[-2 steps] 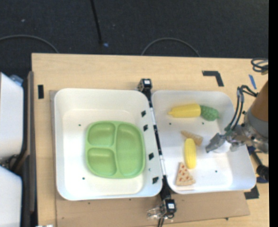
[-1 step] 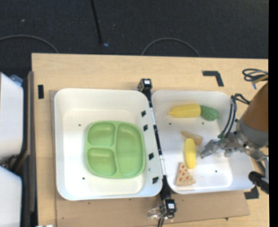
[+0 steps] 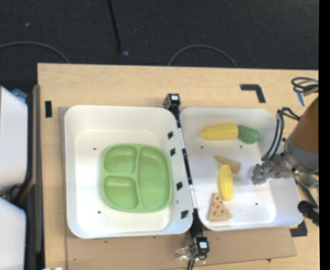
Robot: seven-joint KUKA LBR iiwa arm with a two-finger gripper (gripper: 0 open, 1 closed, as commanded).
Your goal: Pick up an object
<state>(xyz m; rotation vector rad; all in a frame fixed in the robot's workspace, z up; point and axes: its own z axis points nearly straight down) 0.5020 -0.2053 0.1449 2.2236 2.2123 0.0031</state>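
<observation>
Gripper [image 3: 260, 174] low in the right bin [image 3: 266, 218], jaw state not discernible; nearest toy, a yellow banana [image 3: 225, 182], lies just left of it, long axis running near-to-far.

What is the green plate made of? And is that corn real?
The green plate looks like smooth moulded plastic: one even colour, rounded compartments, soft sheen. The corn is probably a plastic toy too: its yellow is flat and glossy, though kernels are too blurred to check.

On the worktop [image 3: 120, 86], the left bin [image 3: 75, 167] holds a green tray [image 3: 136, 177]. The right bin [image 3: 266, 212] holds corn [image 3: 221, 131], a banana [image 3: 225, 182] and a pizza slice [image 3: 219, 208], with the gripper [image 3: 260, 174] just beside the banana.
</observation>
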